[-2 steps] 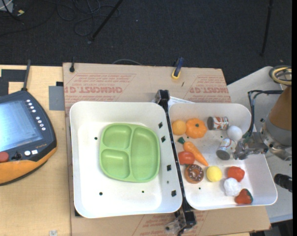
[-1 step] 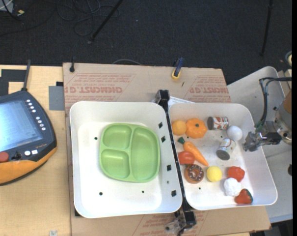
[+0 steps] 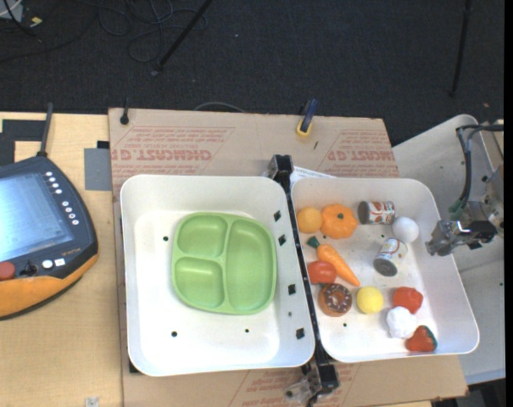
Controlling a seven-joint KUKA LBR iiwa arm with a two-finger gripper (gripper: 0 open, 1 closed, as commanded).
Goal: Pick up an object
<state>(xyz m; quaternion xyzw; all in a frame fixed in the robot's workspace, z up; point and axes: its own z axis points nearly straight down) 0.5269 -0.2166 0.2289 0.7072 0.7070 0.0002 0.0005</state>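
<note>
The right bin holds several small toys. Along its back are an orange ball, an orange pumpkin-like fruit, a lying can and a white ball. A second small can lies tilted near the middle. A carrot, a red tomato, a chocolate donut and a yellow lemon sit toward the front left. At the front right are a red piece, a white piece and a strawberry. My gripper hangs just outside the bin's right rim, level with the white ball.
The left bin carries a green divided plate. A black divider runs between the bins. A teach pendant lies on the bench at far left. A yellow-and-blue clamp sits on the cardboard behind the bins.
</note>
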